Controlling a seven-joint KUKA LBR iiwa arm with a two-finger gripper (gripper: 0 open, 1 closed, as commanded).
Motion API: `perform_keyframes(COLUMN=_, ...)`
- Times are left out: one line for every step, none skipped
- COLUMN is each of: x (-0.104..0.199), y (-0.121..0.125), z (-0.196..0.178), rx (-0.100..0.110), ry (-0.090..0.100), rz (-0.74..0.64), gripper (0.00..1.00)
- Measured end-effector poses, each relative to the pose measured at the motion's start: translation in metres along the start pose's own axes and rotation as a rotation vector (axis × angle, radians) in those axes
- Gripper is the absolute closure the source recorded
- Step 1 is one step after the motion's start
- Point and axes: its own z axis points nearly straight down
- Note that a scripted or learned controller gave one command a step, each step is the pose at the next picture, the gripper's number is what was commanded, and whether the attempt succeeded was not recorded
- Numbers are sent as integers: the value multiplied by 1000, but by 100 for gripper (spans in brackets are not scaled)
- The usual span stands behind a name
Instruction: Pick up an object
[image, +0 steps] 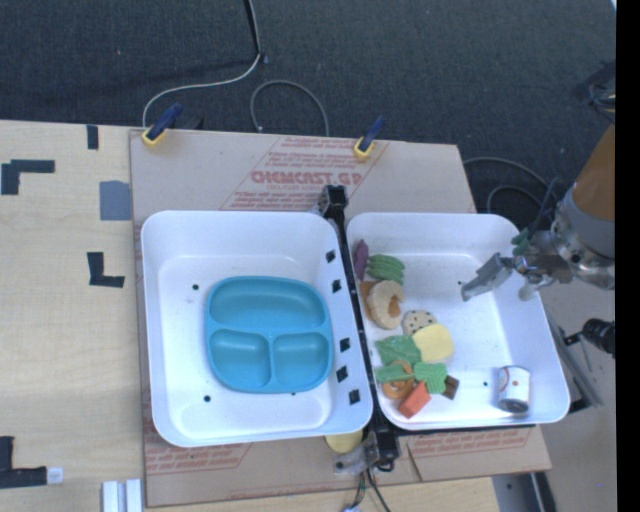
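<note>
Gripper over the right bin

The gripper (488, 279) hangs empty, fingers apart, by the right bin's (440, 225) right rim, ready to reach the toy food (410, 355).

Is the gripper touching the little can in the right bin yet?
Apart. The camera view shows the gripper above the bin's upper right, with bare white floor between it and the can near the lower right corner.

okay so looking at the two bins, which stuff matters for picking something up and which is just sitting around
For the job:
- grey two-finger gripper
- pile of small toy foods in the right white bin
- small white cylinder near that bin's corner

Lying about:
- blue divided plastic plate in the left white bin
- cardboard sheet
</note>
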Motion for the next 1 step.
perform_keyframes(x=34, y=-32, z=106, rx=12, ry=4, rz=-1, gripper=0)
